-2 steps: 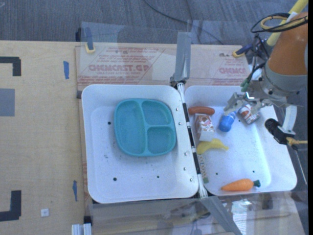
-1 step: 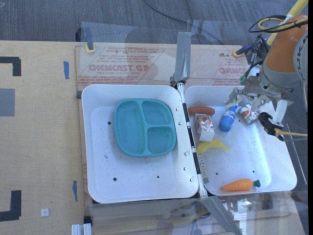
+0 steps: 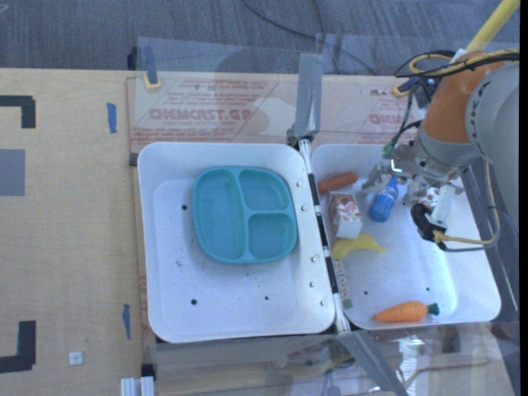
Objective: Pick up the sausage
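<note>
Grey carpet runs along the top of the view, with a black cable [image 3: 280, 11] looping across it; below it lies a pale wooden bench [image 3: 66, 246] marked with black tape corners and small blue tape strips. Two white bins sit side by side on the bench, with a sheet of printed cardboard [image 3: 214, 110] under their far edges.

At the middle of the left bin [image 3: 165, 304] rests a teal plate [image 3: 245, 214] with three compartments. The right bin [image 3: 474, 299] holds the clutter. At its 11 o'clock lies the sausage [image 3: 337, 181] — orange-red, close to the divider and apart from the gripper. Just below it stands a small carton [image 3: 346, 213], and a banana [image 3: 357, 246] lies at 9 o'clock from the bin's centre. A carrot [image 3: 404, 311] rests near the front wall at 6 o'clock.

From 3 o'clock the arm [image 3: 462, 106] reaches in, its orange band above the wrist. The gripper [image 3: 402, 186] hangs over the bin's upper middle, just beside a blue bottle [image 3: 382, 204] — I cannot tell from this angle whether it touches the bottle, or how its fingers stand.
</note>
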Controlling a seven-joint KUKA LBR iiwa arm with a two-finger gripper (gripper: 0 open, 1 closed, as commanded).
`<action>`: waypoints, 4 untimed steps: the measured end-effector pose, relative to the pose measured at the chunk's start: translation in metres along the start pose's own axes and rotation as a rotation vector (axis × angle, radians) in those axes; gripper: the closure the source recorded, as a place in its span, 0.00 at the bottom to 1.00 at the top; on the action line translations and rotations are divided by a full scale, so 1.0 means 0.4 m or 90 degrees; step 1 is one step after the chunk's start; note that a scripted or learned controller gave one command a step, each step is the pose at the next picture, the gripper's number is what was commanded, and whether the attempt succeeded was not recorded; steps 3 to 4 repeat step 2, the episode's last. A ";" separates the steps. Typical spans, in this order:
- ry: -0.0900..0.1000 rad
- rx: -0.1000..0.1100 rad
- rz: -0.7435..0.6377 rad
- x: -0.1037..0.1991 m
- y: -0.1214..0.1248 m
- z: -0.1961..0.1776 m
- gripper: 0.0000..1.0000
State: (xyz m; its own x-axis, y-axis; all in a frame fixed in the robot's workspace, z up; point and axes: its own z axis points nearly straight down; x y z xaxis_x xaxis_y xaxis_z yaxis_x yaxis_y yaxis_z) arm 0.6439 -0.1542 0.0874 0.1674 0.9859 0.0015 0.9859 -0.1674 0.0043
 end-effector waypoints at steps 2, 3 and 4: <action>-0.001 0.001 -0.026 -0.006 0.002 -0.212 1.00; -0.001 0.001 -0.026 -0.006 0.002 -0.212 1.00; -0.001 0.001 -0.026 -0.006 0.002 -0.212 1.00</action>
